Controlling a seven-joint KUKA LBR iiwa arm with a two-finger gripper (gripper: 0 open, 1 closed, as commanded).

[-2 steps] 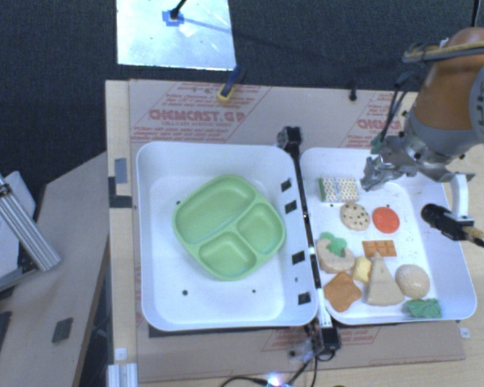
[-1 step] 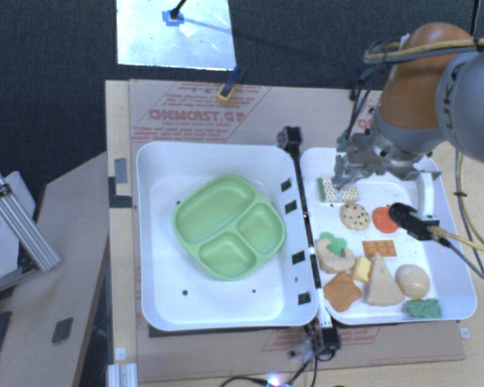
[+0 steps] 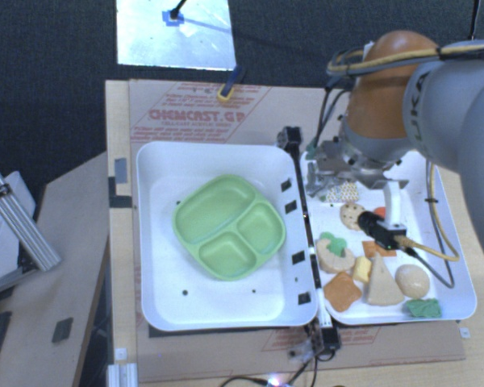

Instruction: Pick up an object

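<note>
My gripper (image 3: 337, 181) hangs low over the far left part of the right bin (image 3: 460, 285), mostly hidden under the orange-banded wrist. A dotted pale piece (image 3: 344, 193) lies just beneath it, and a round cookie (image 3: 352, 214) sits right in front of that. Further toward the front lie a tan piece with a green top (image 3: 334, 251), a yellow cube (image 3: 362, 268), an orange piece (image 3: 342, 291), a tan wedge (image 3: 381, 285), a beige egg (image 3: 412, 280) and a green leaf-like piece (image 3: 423, 307). Nothing shows as held.
The left bin (image 3: 157, 297) holds a green divided plate (image 3: 228, 226). A black-clipped divider (image 3: 300, 216) separates the two bins. The grey arm link covers the right bin's far right corner. A shiny metal sheet (image 3: 175, 22) lies beyond the bench.
</note>
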